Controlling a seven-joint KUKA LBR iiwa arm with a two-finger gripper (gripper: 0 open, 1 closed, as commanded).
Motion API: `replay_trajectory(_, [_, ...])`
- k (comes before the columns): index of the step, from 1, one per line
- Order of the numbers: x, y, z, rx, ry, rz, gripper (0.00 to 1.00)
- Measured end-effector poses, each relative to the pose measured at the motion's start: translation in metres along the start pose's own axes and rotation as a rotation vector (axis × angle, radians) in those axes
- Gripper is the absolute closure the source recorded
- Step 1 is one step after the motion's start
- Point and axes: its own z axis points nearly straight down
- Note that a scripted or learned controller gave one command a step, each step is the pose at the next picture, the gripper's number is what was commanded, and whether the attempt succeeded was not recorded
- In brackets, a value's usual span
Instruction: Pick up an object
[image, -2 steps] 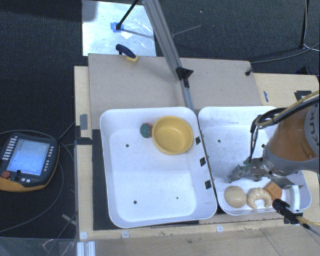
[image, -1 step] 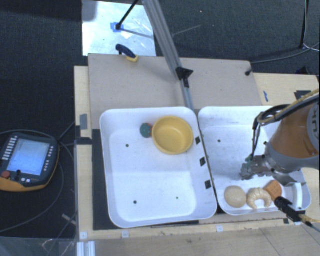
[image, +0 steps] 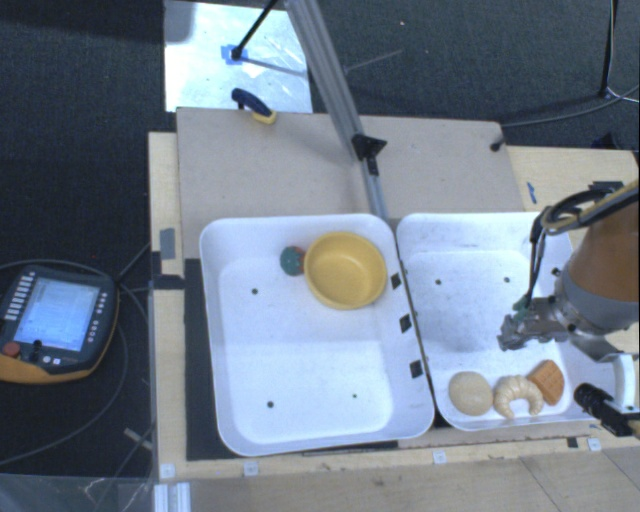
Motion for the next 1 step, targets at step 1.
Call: replay_trajectory(1, [-0.0098,-0.0020,-0.0546,-0.001,0.000,0.000,1.00])
